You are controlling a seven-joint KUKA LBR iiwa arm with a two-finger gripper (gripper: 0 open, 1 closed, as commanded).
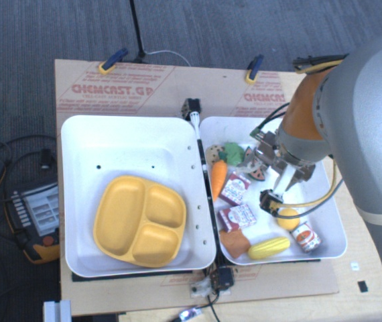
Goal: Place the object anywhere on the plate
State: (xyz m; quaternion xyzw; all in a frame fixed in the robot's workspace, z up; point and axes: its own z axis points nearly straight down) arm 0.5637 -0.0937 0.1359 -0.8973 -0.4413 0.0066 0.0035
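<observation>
Gripper (261,161) well apart from yellow plate (139,219)

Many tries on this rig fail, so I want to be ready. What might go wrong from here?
1. The gripper hangs over a crowded right bin: the carrot, the green toy and two packets lie close together, so a grab may catch the wrong one or shove neighbours.
2. The plate sits in the left bin, so a low carry may clip the walls between the bins.
</observation>
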